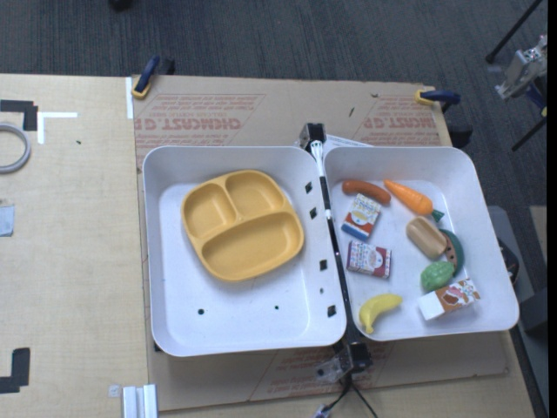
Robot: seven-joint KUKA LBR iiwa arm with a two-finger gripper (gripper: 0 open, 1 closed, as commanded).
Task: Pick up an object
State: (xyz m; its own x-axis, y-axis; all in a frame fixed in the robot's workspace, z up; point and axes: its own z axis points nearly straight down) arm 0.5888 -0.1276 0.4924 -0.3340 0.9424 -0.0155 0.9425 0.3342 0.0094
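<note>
The right bin [480,190] holds several toy foods. A brown sausage [365,189] and an orange carrot [409,198] lie at its far side. Below them are a small white carton [362,216] and a red-and-white packet [369,259]. A tan bread piece [426,237] rests against a green vegetable [442,268]. A yellow banana [379,310] and a white-and-orange carton [450,299] sit near the front wall. My gripper [522,66] shows as a small grey metal part at the top right edge, well away from both bins and above the dark floor.
The left bin [165,320] holds a yellow divided plate [243,224]. Both bins stand on cardboard [204,116] clamped to a wooden bench. Black clips [324,233] run along the shared wall between the bins. Dark thin struts [522,24] cross the top right corner.
</note>
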